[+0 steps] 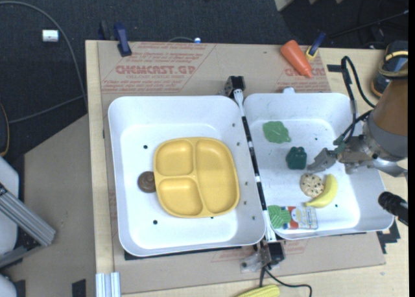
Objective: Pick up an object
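Observation:
In the right bin (337,109) lie a light green leafy piece (277,131), a dark green block (297,157), a round speckled cookie (312,184), a yellow banana (325,192) and a green, white and red packet (292,216). My gripper (326,157) hangs low over the right bin, just right of the dark green block and just above the cookie and the banana. Nothing shows in its grasp. The grey arm with its orange band (393,114) comes in from the right.
The left bin (123,127) holds a yellow divided plate (194,176) with a brown round piece (147,181) at its left edge. An orange carrot-like toy (297,59) lies on the bench behind the right bin. A blue clamp (121,39) sits at the back left.

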